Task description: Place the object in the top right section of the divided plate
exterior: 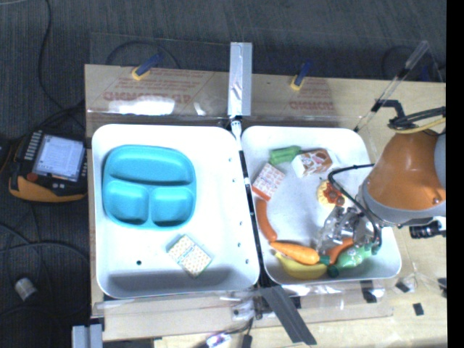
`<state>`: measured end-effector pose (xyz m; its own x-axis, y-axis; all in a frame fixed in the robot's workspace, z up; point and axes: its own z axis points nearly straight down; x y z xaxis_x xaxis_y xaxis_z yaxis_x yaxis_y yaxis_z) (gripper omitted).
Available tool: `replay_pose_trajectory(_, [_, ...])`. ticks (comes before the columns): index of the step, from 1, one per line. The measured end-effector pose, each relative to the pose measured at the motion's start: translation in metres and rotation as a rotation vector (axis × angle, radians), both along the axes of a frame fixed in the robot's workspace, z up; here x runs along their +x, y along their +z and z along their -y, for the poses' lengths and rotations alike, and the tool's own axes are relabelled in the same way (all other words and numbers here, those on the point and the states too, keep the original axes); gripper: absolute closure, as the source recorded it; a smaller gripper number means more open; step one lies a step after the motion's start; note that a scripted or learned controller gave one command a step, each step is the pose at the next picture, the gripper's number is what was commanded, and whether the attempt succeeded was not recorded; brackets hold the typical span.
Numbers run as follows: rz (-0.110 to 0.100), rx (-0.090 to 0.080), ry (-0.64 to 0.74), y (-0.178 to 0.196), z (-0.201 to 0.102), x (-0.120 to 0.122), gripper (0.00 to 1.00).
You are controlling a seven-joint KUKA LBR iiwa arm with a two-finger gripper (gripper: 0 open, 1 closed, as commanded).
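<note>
Plate, blue and divided into three sections, lies in the upper part of the left bin, with a small patterned box below it near that bin's lower middle. The arm reaches in from the right over the right bin, and the gripper is down among the toys at that bin's lower right. Whether it is spread or closed cannot be told: the metal parts blur into the clutter, and nothing can be seen held. Just beside the gripper lie a carrot, a banana under it, and a green piece at the lower right. A thin orange sausage runs along the bin's left wall. Toward the top sit a green item, a white carton and a red-checked box. A round orange-and-yellow toy lies just above the gripper.
</note>
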<state>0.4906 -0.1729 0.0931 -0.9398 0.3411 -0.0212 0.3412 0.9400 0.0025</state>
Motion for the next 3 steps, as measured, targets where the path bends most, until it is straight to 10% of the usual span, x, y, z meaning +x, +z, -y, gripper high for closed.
replay_pose_trajectory(1, [-0.019,0.009,-0.311,0.066,-0.033,-0.006,1.0])
replay_pose_trajectory(3, [-0.014,-0.003,0.364,-0.001,0.003,-0.003,1.0])
